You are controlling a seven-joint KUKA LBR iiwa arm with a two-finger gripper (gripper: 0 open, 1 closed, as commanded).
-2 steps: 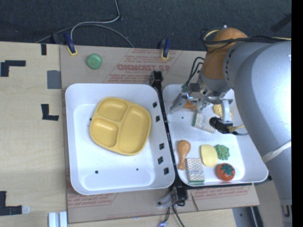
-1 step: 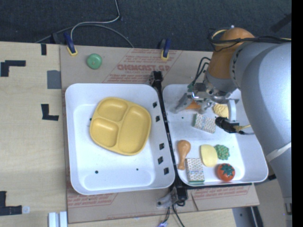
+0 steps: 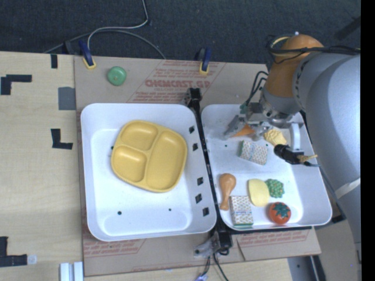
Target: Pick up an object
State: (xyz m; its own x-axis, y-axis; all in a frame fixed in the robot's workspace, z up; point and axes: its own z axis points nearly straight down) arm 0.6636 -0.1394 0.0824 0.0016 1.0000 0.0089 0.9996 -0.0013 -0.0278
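Fingers (image 3: 234,126) are seen spread apart — nothing is gripped — with the gripper (image 3: 243,127) lowered beside an orange carrot (image 3: 245,132) in the right bin (image 3: 310,209).

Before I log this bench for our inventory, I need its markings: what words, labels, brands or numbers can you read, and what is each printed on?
"CHEMCAST" in red, repeated in slanted rows, on the brown paper-covered board under the two shallow white bins; the rest of each row is too blurred to read.
The speckled packet-like blocks in the right bin carry a pattern, no readable text.
Nothing else is legible.
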